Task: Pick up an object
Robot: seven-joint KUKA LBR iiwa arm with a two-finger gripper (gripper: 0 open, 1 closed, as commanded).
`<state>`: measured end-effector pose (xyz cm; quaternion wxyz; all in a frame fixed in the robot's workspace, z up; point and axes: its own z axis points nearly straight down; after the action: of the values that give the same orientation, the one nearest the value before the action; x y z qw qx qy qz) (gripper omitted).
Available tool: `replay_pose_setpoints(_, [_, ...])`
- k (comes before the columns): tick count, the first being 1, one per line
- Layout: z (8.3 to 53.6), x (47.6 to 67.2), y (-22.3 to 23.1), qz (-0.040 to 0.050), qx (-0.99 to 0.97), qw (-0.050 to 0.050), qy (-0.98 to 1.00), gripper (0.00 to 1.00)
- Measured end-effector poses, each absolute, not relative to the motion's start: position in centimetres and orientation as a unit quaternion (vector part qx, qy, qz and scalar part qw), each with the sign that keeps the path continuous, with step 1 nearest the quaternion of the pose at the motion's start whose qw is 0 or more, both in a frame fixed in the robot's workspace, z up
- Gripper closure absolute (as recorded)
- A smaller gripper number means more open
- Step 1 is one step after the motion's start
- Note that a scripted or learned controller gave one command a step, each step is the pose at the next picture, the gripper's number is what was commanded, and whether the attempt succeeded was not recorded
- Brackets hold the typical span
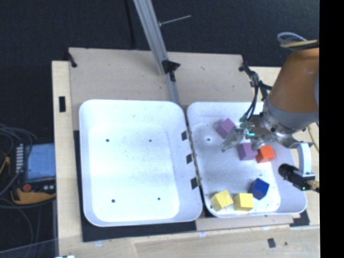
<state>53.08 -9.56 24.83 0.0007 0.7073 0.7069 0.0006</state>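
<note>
Purple block [226, 127] in right white bin [204, 117], tool [236, 140] beside it, grip state unclear, tan bench [123, 74], dark floor [64, 15].

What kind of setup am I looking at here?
Likely a lab grasping bench: two white bins side by side, small coloured blocks in the right one, and a robot arm reaching in.

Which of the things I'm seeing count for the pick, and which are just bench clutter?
For the job:
- gripper
- right bin
- purple blocks and
- orange block
- blue block
- yellow blocks and

Lying about:
- left bin
- blue box beside the bench
- metal pole
</note>
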Motion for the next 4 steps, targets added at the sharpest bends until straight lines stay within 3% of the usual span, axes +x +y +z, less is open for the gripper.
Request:
replay_pose_setpoints(3, [9.9,54.0,-10.3,-0.0017,0.707,-0.002,0.707,0.00])
replay_pose_setpoints(4, [11.3,54.2,-10.5,0.0009,0.710,0.002,0.704,1.00])
